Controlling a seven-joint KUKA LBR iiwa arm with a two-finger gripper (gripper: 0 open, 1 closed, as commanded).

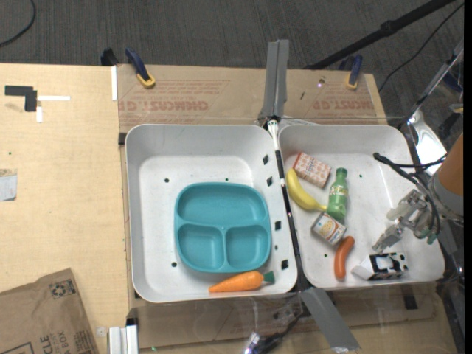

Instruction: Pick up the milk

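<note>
Red block lettering runs upside down across the brown cardboard sheet (251,98) clamped behind the two bins, appearing to spell "CHEMCOS" in two repeated strips. At the lower left, a second piece of cardboard (44,316) bears a recycling symbol and dark print including "CLE" and "BOX". Labels on the small packages in the right bin (424,264) are too small to read.

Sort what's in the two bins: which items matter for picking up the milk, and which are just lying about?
Belongs to the job:
milk carton, near corner of the right bin
gripper, just above the carton

Lying about:
banana
green bottle
can
sausage
pink box
teal plate
carrot
</note>
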